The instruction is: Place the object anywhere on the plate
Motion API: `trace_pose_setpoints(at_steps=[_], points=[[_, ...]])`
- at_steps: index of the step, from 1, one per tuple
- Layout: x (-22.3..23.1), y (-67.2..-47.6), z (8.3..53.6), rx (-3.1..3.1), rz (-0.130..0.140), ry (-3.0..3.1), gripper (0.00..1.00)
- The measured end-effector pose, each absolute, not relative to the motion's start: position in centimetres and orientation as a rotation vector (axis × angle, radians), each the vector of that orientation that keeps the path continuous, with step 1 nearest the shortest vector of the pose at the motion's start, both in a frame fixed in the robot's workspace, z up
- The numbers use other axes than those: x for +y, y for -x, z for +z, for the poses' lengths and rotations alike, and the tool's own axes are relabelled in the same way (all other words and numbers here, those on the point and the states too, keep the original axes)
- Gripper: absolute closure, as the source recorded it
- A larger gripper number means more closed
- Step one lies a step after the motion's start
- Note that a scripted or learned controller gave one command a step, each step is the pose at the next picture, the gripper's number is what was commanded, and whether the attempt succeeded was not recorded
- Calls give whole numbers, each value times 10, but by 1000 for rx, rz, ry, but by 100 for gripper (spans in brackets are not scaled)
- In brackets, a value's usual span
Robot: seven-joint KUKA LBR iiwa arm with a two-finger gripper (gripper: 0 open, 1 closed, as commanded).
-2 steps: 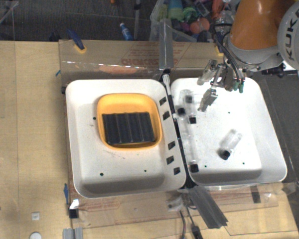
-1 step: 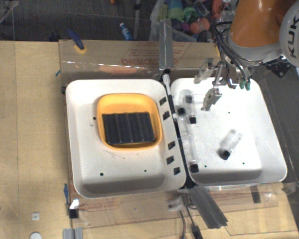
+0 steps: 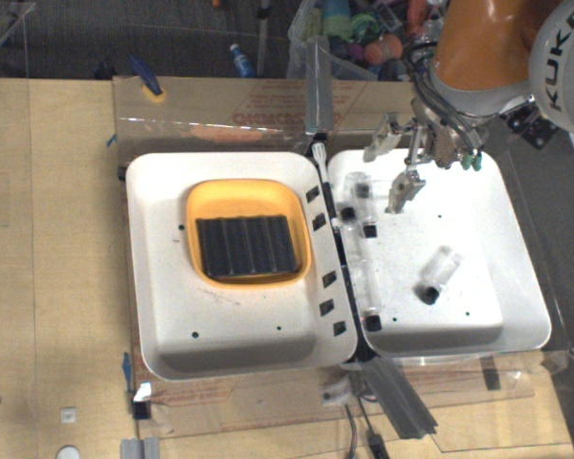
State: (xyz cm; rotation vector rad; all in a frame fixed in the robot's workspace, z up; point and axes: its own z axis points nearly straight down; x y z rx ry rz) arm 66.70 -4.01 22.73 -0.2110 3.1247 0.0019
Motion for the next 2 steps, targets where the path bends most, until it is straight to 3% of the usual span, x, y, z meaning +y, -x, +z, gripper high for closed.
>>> trace_pose_setpoints(at_steps=[1,2], points=[[-49,-668,226,3119,1,283,0],[-121,-668,243,3081,-1,552,0]])
